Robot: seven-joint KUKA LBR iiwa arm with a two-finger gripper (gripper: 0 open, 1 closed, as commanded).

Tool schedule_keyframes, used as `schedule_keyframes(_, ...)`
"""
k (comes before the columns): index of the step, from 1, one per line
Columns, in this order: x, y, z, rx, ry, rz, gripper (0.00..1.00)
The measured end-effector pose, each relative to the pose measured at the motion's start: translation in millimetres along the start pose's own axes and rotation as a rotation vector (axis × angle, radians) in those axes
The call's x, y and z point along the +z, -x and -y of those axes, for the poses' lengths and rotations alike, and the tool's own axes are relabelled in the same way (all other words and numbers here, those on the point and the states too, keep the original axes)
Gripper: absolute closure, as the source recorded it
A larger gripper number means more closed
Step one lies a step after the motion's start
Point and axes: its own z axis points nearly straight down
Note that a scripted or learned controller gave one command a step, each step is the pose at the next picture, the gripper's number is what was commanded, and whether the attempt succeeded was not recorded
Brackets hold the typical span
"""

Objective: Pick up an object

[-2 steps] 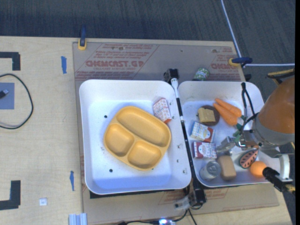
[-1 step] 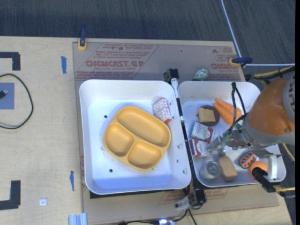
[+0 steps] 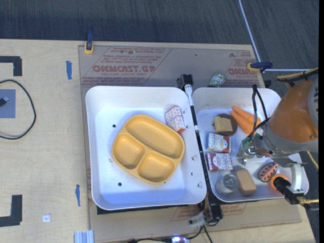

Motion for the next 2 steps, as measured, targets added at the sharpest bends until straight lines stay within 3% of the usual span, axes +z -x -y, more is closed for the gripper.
schedule_keyframes(1,0.7,-0.1,0.6,-0.001,-0.002,0.000,0.00)
schedule_keyframes(2,18.4,-26.8,8.5,-0.006,-0.032,-0.022,0.00)
